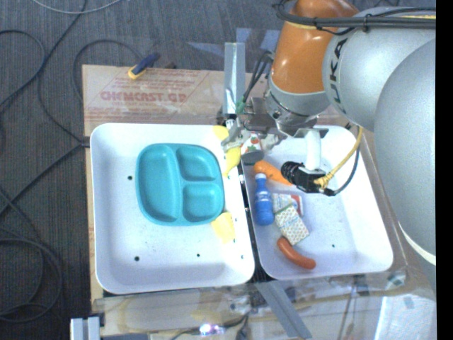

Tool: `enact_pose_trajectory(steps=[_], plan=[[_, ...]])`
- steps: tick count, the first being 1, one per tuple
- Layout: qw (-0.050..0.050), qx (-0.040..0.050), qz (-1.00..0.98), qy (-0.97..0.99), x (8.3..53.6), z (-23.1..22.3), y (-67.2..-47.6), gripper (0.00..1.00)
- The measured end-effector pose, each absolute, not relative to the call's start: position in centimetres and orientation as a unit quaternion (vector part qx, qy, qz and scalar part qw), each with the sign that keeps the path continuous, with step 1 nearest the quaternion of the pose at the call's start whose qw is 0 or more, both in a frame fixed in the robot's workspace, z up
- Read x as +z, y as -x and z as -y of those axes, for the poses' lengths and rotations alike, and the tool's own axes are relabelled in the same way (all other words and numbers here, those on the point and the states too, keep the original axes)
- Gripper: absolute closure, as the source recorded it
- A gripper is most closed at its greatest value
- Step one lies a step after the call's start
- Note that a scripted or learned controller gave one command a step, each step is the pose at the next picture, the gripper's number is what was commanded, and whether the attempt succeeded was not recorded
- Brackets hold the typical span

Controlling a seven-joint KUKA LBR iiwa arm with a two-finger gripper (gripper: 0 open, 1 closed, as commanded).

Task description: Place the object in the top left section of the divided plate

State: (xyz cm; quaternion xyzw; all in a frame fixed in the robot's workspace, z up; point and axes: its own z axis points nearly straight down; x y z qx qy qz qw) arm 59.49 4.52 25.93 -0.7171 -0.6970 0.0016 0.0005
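Camera view: jaws (244, 142) over the bins' divide, grip state unclear, beside the teal plate (180, 183).

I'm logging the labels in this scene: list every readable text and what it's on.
"KUKA", partly visible, on the grey arm.
Red print on the cardboard behind the bins: too blurred to read.
Print on the small packet in the right bin: too small to read.

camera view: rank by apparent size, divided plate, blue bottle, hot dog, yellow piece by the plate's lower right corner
1. divided plate, clearly largest
2. blue bottle
3. hot dog, close to the bottle in length but thinner
4. yellow piece, smallest
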Motion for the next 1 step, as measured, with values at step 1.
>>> enact_pose_trajectory(steps=[1], plan=[[-0.001, 0.0026, 0.760, 0.650, 19.61, -5.70, -66.78, 1.00]])
